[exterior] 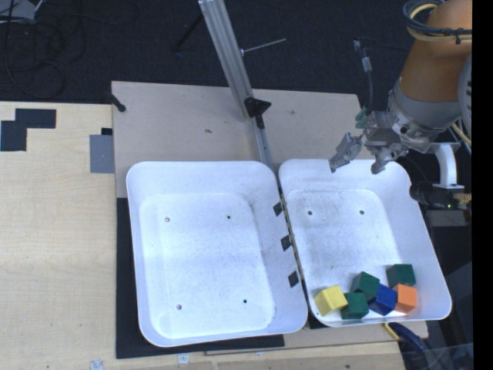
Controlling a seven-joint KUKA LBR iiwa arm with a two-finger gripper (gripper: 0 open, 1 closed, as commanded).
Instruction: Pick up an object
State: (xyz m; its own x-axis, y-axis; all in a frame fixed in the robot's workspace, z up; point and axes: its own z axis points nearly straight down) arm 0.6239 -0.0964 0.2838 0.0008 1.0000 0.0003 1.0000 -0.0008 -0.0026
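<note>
My tabletop (pixel 177 122) carries two shallow white bins side by side: the left bin (pixel 146 187) toward nine o'clock, the right bin (pixel 416 214) toward three. A black mat (pixel 122 284) lies under them, edging out at seven o'clock.

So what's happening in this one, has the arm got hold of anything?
No. The gripper sits open above the far rim of the right bin, with nothing between its fingers. All the blocks lie clustered at that bin's near end: a yellow block, three green blocks, a blue block and an orange block. The pickup is not yet done, and the gripper is well away from the pile.
</note>
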